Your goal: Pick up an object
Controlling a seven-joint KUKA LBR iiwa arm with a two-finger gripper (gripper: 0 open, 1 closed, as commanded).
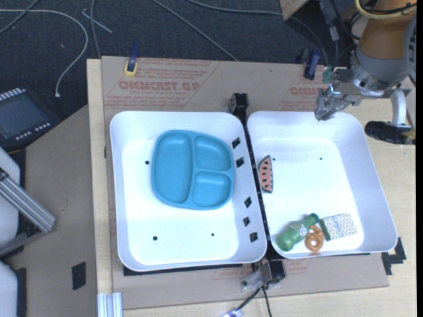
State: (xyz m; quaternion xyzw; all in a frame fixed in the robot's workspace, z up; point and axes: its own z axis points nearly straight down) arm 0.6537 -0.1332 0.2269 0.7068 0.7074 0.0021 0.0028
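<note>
Hanging over the far rim of the right bin (370,177) in the upper right of the frame, the gripper (325,113) has nothing between its fingers, which look nearly closed. A watermelon slice (266,174) lies by that bin's left wall; a green bottle (293,234), a pretzel (314,239) and a patterned card (340,225) cluster at its lower edge. The left bin (132,197) holds 1 blue divided plate (193,169).

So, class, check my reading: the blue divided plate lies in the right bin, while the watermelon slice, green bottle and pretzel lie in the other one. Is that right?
Not quite. The blue divided plate lies in the left bin, not the right one, as the camera view shows. The watermelon slice, green bottle and pretzel are indeed in the other bin, the right bin.
</note>
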